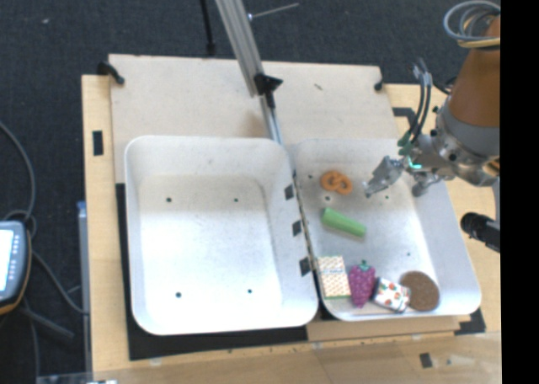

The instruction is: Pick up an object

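Observation:
My gripper (381, 178) hangs over the back of the right bin (446, 243), reaching in from the right, with nothing visibly in it. Just to its left lies an orange pretzel (336, 182). A green block (344, 222) rests below that, near the bin's middle. Along the front of the bin sit a pale patterned box (333, 276), a purple bunch of grapes (362, 283), a small red, white and green item (391, 294) and a brown round cookie (419, 290).
The left bin (210, 231) stands beside the right one, sharing a raised divider (296, 214). A grey metal strut (240, 29) slants up from the back of the bench. A wooden board (194, 96) lies behind the bins.

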`<state>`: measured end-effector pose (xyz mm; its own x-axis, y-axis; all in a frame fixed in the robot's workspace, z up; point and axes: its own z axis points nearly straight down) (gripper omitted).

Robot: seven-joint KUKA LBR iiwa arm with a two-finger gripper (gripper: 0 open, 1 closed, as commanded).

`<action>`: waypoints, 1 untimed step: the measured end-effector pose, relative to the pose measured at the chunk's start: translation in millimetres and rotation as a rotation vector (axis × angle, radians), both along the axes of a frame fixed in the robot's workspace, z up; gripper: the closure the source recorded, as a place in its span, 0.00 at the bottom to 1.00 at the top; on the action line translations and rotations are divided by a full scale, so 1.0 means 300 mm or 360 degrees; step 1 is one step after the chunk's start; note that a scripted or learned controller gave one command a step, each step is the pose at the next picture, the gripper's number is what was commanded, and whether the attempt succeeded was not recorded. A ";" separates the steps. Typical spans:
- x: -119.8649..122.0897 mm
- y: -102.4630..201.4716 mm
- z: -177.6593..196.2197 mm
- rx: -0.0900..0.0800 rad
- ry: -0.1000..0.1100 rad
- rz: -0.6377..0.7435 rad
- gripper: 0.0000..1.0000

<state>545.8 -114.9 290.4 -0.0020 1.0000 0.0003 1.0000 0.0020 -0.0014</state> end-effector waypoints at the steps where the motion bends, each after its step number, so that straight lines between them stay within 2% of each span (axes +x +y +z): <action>1: 0.002 -0.001 0.007 -0.0001 -0.0007 -0.0003 0.00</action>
